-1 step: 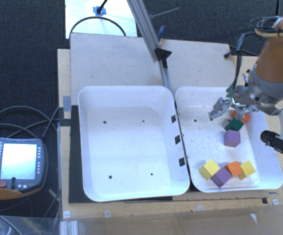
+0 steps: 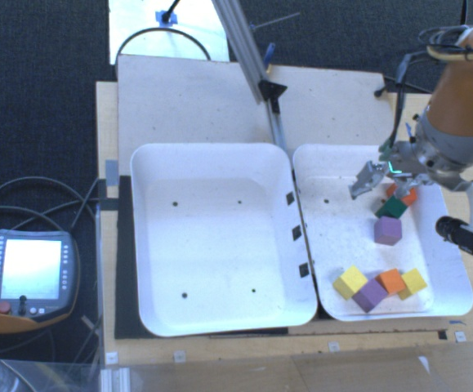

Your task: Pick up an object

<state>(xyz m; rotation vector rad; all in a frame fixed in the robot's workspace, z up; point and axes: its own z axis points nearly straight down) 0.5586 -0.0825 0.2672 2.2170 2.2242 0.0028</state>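
Grey gripper [image 2: 381, 178] hovers beside green block [image 2: 392, 207]; purple block [image 2: 387, 230] nearby.

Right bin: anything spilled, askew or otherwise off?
Nothing stands out. Every small block sits inside the right white bin: a green cube and purple cube below the gripper, an orange block beside it, and two yellow, one purple and one orange in a cluster near the front wall.

Arm [image 2: 465, 88] cut off by the frame's right edge at 3 o'clock. Gripper [image 2: 377, 178] too small to read its finger state. Orange block [image 2: 407, 194] mostly hidden under the wrist; green block [image 2: 392, 208] partly covered at 12 o'clock. Teach pendant [image 2: 25, 280] screen washed out, unreadable.
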